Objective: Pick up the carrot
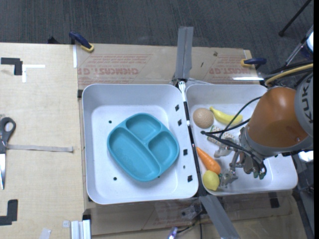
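The carrot (208, 159) is small and orange. It lies at a slant near the left wall of the right bin (279, 183), between a tan egg-shaped item (203, 117) behind it and a yellow lemon (211, 180) in front of it. My gripper (231, 174) hangs low over the bin floor, just right of the lemon and right of the carrot's lower end. I see nothing held in it. The arm's orange band (276, 118) and its cables cover the middle of the bin.
A yellow banana (225, 116) lies at the back of the right bin, with a pale speckled item (219, 139) partly under the cables. The left bin (94, 133) holds a blue divided plate (143, 146). Scissors (5, 133) lie on the bench at far left.
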Controlling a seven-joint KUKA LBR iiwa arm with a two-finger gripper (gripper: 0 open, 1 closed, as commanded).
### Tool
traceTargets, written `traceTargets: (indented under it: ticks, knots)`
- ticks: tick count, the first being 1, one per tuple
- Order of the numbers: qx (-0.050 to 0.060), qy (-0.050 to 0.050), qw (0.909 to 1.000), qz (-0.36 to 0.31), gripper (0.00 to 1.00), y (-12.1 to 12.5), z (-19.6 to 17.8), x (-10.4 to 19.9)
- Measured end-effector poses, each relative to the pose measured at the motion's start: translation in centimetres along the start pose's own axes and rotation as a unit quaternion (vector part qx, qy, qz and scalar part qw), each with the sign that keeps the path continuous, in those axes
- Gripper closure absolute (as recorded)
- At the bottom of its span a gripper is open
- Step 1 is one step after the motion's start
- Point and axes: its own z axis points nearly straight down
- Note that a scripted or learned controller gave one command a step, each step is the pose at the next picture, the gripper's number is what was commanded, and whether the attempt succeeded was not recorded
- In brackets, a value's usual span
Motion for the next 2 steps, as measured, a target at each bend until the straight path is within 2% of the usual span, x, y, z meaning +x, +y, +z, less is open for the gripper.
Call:
traceTargets:
  ticks: [1,2]
  knots:
    - [0.000,-0.001,1.0000,0.005,0.00,0.2,0.0,-2.3]
    - [0.000,-0.001,0.9985,0.055,0.00,-0.1,0.0,-0.6]
